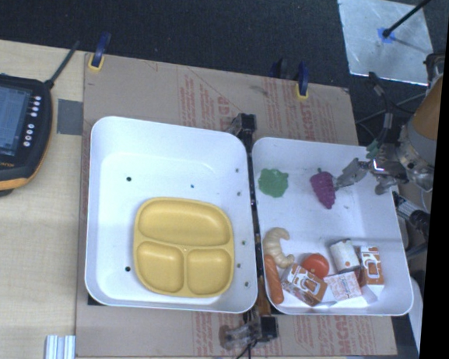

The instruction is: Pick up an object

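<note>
Fingers open beside purple grapes, right bin

Clearly a robotics lab, not a home or a kitchen. On the wooden tabletop, a cardboard sheet fixed with blue clamps. On the cardboard, two shallow white bins side by side, joined with small black brackets. At the left edge, an orange and grey teach pendant with screen, buttons and cable. In the right bin, only toy food, such as plastic grapes. Behind the tabletop, dark carpet with tape marks.
</note>
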{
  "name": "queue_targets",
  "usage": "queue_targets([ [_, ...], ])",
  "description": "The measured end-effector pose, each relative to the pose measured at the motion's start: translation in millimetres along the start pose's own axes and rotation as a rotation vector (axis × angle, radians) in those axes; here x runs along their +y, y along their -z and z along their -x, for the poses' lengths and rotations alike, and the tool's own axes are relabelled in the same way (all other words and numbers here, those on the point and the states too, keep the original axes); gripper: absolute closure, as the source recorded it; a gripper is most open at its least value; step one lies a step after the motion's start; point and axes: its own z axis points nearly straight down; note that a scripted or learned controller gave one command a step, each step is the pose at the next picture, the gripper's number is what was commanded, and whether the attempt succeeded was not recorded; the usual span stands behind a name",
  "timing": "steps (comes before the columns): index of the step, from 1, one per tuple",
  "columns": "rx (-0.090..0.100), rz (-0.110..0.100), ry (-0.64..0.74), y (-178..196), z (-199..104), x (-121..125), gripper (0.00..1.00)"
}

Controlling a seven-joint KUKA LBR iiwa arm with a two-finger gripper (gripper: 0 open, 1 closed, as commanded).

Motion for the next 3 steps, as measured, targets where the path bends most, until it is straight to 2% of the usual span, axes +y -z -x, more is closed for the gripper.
queue_targets([
  [1,0.001,-0.004,0.001,-96,-13,52,0.00],
  [2,-0.001,-0.003,0.004,-84,-12,52,1.00],
  [3,0.001,-0.003,0.002,-68,-75,53,1.00],
])
